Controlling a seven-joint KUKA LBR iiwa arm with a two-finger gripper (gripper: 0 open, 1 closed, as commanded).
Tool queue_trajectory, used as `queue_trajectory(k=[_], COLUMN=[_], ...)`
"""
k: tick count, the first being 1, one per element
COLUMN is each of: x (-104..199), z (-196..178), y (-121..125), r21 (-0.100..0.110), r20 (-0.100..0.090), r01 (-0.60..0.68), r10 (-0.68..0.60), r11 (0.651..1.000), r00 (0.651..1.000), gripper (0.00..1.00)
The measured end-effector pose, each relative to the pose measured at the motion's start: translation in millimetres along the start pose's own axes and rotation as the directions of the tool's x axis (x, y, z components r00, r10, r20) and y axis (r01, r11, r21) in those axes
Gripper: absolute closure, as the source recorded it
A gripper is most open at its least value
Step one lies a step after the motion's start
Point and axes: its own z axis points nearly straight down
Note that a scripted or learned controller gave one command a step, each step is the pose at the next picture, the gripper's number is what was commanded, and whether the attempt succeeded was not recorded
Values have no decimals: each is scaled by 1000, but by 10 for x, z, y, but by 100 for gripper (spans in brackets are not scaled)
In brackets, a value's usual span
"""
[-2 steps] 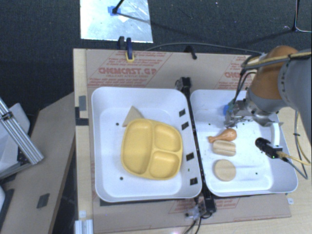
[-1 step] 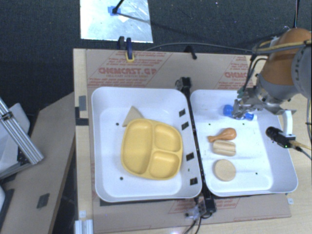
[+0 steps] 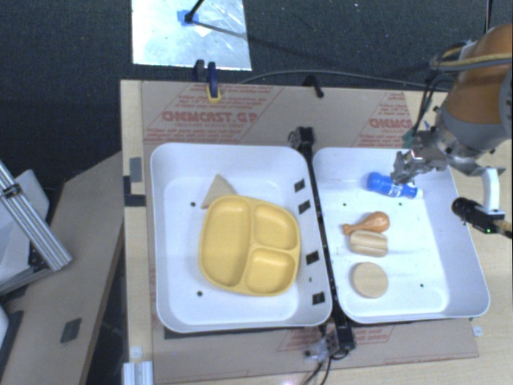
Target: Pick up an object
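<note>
You have the light wooden table (image 3: 96, 215) carrying two shallow white plastic bins side by side. The left bin (image 3: 172, 215) holds a yellow three-compartment plastic plate (image 3: 248, 245) with a tan wedge-shaped piece (image 3: 216, 189) touching its upper left edge. The right bin (image 3: 449, 263) holds the smaller things: a round flat wooden disc (image 3: 369, 279) nearest you, a short pale wooden block (image 3: 369, 243) just above it, an orange toy drumstick (image 3: 369, 223) touching that block, and a small blue cylindrical object (image 3: 388, 185) near the far wall.

The grey arm with the orange band (image 3: 481, 79) reaches in from the right, and its hand (image 3: 406, 169) sits right above the blue cylinder's right end. You cannot tell whether the hand is wide or narrow, and nothing shows it gripping anything.

The blue cylinder looks like the likely target. For a sound grasp, you want the hand centred over the cylinder's middle rather than its end, closing across the short axis so it does not roll or squirt out sideways.
</note>
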Motion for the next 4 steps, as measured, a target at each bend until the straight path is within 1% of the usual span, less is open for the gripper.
queue_trajectory(k=[1, 2, 3, 4], x=[-2, 611, 1061, 1557], z=[-535, -416, -422, -326], y=[17, 67, 155, 119], r21=[-2, 4, 2, 4], r20=[1, -2, -2, -2], r01=[0, 4, 4, 3], r10=[0, -4, -4, -3], r11=[1000, 1000, 1000, 1000], r00=[1000, 1000, 1000, 1000], gripper=[100, 100, 100, 100])
